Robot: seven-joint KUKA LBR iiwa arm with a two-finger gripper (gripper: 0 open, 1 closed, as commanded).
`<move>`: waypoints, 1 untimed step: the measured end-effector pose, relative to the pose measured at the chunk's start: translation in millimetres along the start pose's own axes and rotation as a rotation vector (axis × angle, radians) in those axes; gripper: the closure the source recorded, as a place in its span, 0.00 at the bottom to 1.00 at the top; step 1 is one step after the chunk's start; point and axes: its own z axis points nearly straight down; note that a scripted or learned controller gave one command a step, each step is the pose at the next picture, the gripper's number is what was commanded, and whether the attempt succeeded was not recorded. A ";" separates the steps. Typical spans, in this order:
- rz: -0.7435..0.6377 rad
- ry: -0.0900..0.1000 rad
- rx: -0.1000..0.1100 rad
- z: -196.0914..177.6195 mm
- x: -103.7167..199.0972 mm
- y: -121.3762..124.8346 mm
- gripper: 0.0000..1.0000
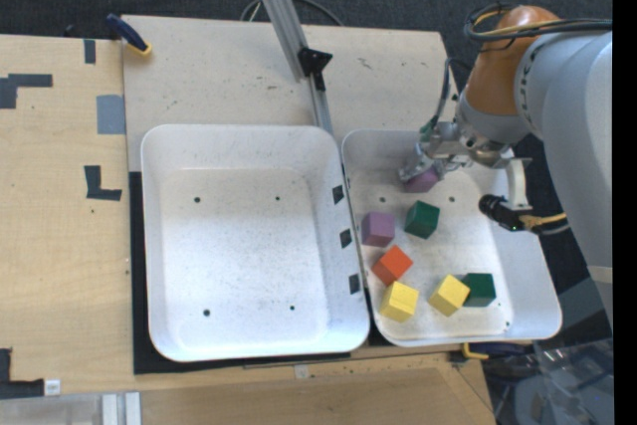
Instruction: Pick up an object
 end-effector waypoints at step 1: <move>-0.005 0.003 -0.011 -92.5 79.6 31.4 1.00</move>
